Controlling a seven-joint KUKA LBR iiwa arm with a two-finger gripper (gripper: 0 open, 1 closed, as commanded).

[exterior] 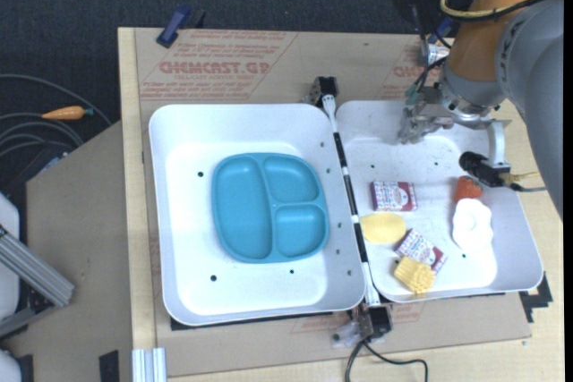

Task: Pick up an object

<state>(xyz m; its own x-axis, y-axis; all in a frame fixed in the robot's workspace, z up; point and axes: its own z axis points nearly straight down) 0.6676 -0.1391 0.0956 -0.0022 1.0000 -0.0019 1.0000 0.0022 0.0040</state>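
- Objects for picking all lie in your right bin [501, 273], spread over its floor, none of them lifted.
- Nearest the divider you have a small red-and-white packet [393, 195], lying flat about midway along the bin.
- Just below it sits a yellow oval piece [383, 227], close to the wall shared with the other bin.
- A second red-and-white wrapper [421, 250] lies tilted beside that, and a yellow waffle-like block [414, 275] touches its lower edge, near the front rim.
- Toward the outer side you will find a white bottle-like thing with a red-orange top [471, 216], lying on its side with the red end pointing away from the front.
- Your hand [417, 126] is low over the far corner of the right bin, well apart from all these items; nothing shows between its fingers, and you cannot tell from this slant whether they are spread or pressed together.
- The grey arm [528, 40] with its orange band [488, 27] comes in from the right above that corner.
- The left bin [179, 139] holds a blue divided plate [269, 206] with three compartments, lying flat near its middle.
- Both bins rest on the bench [224, 67], whose brown board carries red lettering.
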